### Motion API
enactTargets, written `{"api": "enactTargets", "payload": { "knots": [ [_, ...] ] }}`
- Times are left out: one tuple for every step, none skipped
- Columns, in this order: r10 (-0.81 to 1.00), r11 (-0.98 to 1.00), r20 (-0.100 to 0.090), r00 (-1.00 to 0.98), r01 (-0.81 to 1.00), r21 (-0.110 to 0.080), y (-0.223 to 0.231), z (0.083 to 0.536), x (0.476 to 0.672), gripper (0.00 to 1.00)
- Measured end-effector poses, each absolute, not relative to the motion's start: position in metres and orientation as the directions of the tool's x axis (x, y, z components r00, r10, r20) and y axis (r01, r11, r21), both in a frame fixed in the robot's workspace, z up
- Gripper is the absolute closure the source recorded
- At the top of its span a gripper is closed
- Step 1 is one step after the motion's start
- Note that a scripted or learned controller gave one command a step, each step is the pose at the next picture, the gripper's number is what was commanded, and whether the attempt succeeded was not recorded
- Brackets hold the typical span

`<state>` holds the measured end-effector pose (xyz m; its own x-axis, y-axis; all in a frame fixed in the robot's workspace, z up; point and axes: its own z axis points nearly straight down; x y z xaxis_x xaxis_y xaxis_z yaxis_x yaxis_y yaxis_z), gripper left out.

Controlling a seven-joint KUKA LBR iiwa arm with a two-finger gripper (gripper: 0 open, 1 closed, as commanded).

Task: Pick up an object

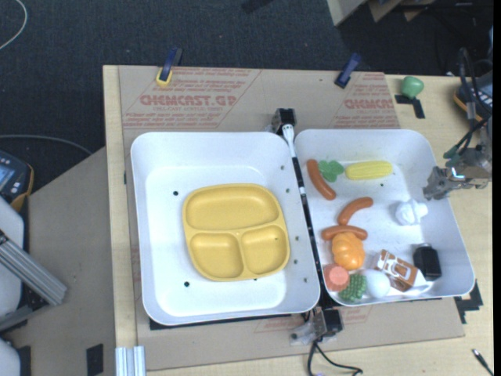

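the gripper [438,183] hangs at the right edge of the right bin [443,233], level with the bin's upper half, and whether it is released or clenched i cannot tell; nothing shows in its grasp; no single object is named, and the nearest candidate is the small white lump [409,211] just inside that right edge, which looks light and rounded, likely to roll, so best taken across its middle; the corn cob [369,170] near the bin's top edge looks like stiff, smooth toy plastic, light, easiest pinched across its narrow width; the same goes for the two sausages [319,178], one by the left edge, the other [356,207] mid-bin; the bottom edge is crowded: an orange piece [348,250], a green cluster [355,287], a printed packet [398,269] and a black block [427,261] lie touching or close, so a grasp there risks catching neighbours; the left bin [156,233] carries a yellow divided tray [235,230] at its centre, its three compartments bare.
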<state>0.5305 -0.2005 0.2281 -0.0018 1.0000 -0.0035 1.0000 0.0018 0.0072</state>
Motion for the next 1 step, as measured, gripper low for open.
{"api": "enactTargets", "payload": {
  "knots": [
    [1.000, 0.005, -0.001, -0.005, 1.000, 0.004, -0.1483, 0.2190, 0.5555, 1.00]
  ]
}}
